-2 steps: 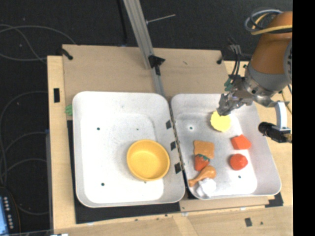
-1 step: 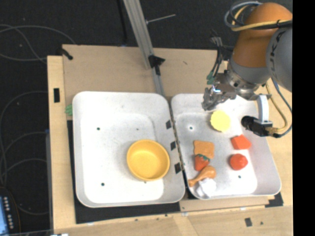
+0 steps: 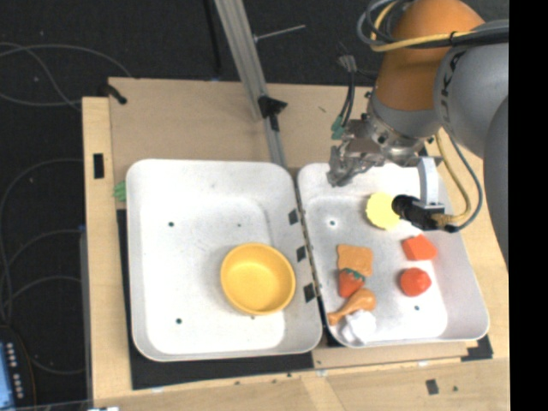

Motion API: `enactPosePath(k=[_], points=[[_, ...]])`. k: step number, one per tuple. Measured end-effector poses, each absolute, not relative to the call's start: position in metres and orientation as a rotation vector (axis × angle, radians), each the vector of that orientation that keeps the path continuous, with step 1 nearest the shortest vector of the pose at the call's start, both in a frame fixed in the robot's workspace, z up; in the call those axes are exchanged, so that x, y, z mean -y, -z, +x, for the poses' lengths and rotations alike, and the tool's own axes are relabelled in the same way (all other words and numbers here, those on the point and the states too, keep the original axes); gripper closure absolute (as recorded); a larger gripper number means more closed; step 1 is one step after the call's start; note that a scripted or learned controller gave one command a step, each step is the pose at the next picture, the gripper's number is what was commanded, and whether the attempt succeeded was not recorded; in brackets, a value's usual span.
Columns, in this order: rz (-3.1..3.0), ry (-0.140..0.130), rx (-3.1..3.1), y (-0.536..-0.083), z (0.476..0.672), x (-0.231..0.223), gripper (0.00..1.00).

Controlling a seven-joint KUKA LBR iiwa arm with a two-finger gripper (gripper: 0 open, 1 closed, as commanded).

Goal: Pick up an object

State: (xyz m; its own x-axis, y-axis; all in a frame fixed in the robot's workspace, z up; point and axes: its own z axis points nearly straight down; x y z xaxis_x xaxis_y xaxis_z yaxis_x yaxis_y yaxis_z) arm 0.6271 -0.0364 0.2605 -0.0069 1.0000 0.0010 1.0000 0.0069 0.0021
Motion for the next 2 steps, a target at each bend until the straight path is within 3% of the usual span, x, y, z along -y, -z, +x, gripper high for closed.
enactPosePath(k=[1, 2], points=[[2.213, -0.003, -2.229, -0.264, 0.632, -0.013, 1.0], [2.218, 0.0, -2.224, -0.257, 0.65, -0.052, 1.0]])
